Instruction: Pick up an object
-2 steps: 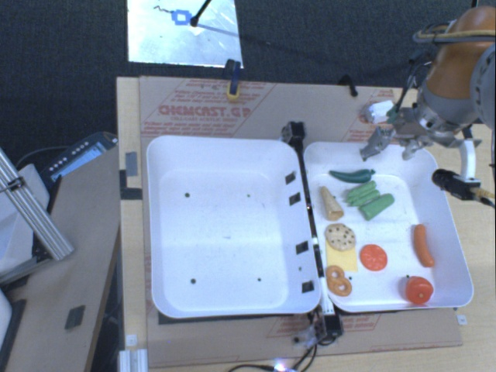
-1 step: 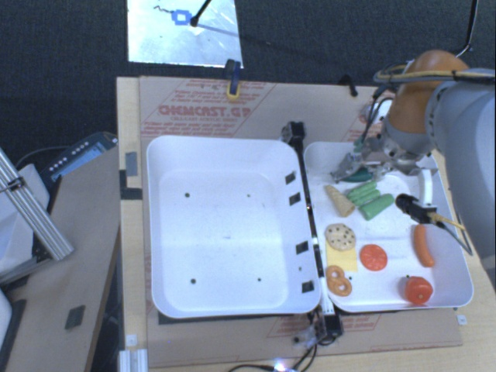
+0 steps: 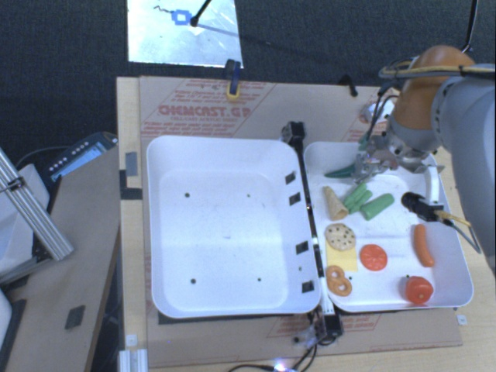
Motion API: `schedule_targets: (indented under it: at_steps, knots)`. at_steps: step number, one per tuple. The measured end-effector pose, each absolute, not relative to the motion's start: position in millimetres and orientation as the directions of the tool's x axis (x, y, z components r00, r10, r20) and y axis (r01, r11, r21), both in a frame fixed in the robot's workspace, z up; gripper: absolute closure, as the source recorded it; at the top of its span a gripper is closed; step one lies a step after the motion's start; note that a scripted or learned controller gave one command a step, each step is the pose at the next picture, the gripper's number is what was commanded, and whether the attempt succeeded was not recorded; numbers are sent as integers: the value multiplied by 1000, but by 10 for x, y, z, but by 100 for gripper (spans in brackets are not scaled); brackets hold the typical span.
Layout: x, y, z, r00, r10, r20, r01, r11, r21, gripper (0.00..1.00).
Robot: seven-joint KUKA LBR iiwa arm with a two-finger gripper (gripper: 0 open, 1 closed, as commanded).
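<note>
Tomato and pretzel sit at right bin's near edge; left bin alongside. Gripper low over far end, just above green pods and a green leaf; grip state can't be told. Step: descent to grasp. Next: close on one pod, lift straight.

I count two white bins, two green pieces, two tomatoes, one cone, one cookie, one pretzel, one sausage.
</note>
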State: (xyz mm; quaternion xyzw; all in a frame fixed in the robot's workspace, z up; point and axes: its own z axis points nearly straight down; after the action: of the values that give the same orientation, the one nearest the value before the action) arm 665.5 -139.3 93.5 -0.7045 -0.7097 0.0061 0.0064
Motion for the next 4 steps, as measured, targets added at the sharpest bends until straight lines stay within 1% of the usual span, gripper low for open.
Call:
schedule_targets:
  at_steps: [1, 2, 3, 4]
  knots:
    - [5530, -1295, 1293, 2, 1000, 2, 1000, -2, -5, 100]
    - [6023, -1203, 2588, -7, 1000, -4, 1000, 7, 19, 100]
    - [6166, -1001, 3986, -8, 1000, -3, 1000, 8, 21, 100]
    - [6348, -759, 4182, -7, 1000, 0, 1000, 7, 7, 100]
